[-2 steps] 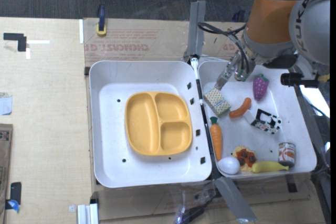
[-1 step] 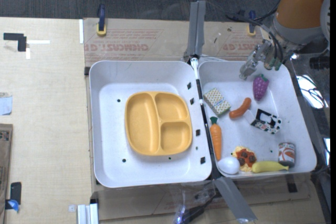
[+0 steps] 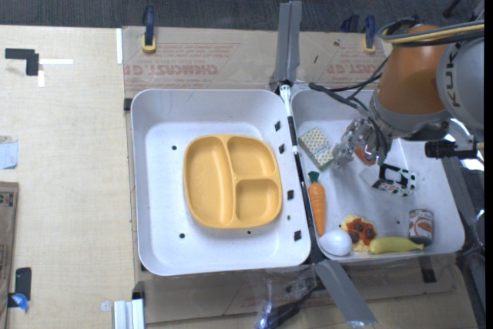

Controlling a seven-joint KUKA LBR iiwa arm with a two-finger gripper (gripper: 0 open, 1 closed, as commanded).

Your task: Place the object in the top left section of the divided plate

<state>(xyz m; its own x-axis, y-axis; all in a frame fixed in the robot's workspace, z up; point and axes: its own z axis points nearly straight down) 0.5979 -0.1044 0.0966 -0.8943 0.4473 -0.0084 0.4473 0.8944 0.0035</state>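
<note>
1. Camera view, left bin (image 3: 146, 189): yellow divided plate (image 3: 232, 181) sits central; all sections bare.
2. Right bin (image 3: 451, 193): carrot (image 3: 316, 202) at 9 o'clock; white egg (image 3: 335, 243), pizza slice (image 3: 360, 228), banana (image 3: 395, 244), can (image 3: 420, 226) along 6 o'clock.
3. Gripper (image 3: 359, 142) low at 12 o'clock, beside checkered sponge (image 3: 316, 146); finger state cannot be told.

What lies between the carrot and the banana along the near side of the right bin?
In the camera view, a white egg and a pizza slice lie between the carrot and the banana, in the right bin.
</note>
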